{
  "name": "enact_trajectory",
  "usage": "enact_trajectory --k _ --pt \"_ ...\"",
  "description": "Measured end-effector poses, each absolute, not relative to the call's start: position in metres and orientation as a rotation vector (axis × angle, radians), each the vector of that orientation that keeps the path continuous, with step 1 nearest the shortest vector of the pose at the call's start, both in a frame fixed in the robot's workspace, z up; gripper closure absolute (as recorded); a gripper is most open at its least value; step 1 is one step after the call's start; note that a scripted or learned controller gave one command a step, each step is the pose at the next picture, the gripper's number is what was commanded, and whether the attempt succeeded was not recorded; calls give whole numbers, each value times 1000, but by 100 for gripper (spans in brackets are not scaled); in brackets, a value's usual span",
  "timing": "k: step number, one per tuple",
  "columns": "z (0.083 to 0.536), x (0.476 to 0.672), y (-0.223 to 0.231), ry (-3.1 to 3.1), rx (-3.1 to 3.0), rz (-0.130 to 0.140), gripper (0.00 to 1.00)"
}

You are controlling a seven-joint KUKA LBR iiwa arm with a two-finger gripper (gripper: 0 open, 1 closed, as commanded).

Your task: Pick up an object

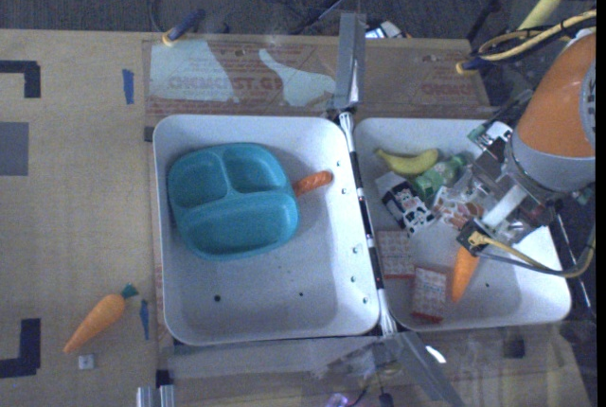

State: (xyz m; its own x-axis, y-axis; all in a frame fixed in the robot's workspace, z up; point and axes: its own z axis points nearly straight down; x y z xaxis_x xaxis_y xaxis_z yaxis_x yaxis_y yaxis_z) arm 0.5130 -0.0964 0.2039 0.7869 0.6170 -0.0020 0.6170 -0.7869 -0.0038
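Note:
My gripper (471,206) hangs over the middle of the right bin (540,301), above a clutter of small things. Just under it lie a reddish patterned packet (454,203) and a black-and-white box (404,206). A yellow banana (409,160) and a green item (439,174) lie at the back of that bin. An orange carrot (462,274) lies near the front, beside two printed cards (428,291). I see nothing held by the gripper.
The left bin (275,301) holds a teal divided plate (232,199) with a small orange carrot (313,181) at its right edge. Another toy carrot (95,321) lies on the bench, left of the bins. A metal divider (365,225) separates the bins.

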Motion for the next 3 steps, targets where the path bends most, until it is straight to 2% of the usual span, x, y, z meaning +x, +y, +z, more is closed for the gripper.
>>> enact_trajectory --k 1,2,3 --pt "102 519 -119 -1084 -2948 2 0" --pt "111 519 -119 -1078 -2948 4 100" --pt "236 531 -35 -922 -3002 3 100"
